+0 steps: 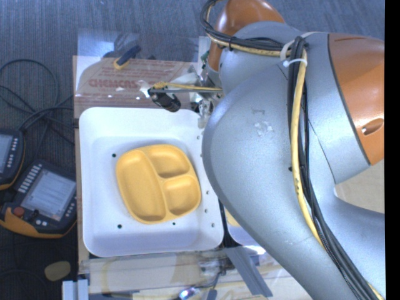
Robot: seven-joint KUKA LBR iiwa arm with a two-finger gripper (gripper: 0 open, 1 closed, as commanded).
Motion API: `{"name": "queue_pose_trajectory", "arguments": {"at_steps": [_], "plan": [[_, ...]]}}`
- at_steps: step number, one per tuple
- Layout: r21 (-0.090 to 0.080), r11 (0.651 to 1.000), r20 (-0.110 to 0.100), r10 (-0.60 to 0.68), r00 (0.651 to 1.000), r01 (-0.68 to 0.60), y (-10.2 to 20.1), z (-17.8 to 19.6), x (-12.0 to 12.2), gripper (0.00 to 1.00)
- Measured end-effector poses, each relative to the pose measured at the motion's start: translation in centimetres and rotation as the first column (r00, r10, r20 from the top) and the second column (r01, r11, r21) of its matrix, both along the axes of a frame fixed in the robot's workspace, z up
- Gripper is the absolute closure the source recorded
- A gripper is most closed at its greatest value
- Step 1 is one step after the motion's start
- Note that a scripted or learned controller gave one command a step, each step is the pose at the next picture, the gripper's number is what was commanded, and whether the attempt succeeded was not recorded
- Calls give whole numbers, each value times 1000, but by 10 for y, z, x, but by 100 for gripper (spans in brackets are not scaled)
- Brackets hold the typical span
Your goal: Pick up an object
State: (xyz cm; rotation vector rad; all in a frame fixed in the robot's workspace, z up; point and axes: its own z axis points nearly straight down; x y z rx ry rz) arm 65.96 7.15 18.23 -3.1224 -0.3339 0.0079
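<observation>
A yellow divided plate (158,182) with three compartments lies in the middle of the left white bin (100,127). The big grey arm with orange bands fills the right half of the view and covers the right bin almost wholly. A black tool tip with a thin yellowish rod (167,99) sticks out leftward from the arm, over the far rim of the left bin. The gripper's fingers are hidden behind the arm's body.
A brown cardboard box (119,83) with red lettering lies behind the left bin, a yellow-and-blue tool on it. Two teach pendants (39,199) and cables rest on the floor at left. A bit of the right bin's rim (240,235) shows below the arm.
</observation>
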Motion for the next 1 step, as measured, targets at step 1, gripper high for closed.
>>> {"name": "queue_pose_trajectory", "arguments": {"at_steps": [1], "plan": [[-6, 1000, 0, -13, 1000, 13, -61, 1, -14, 100]]}}
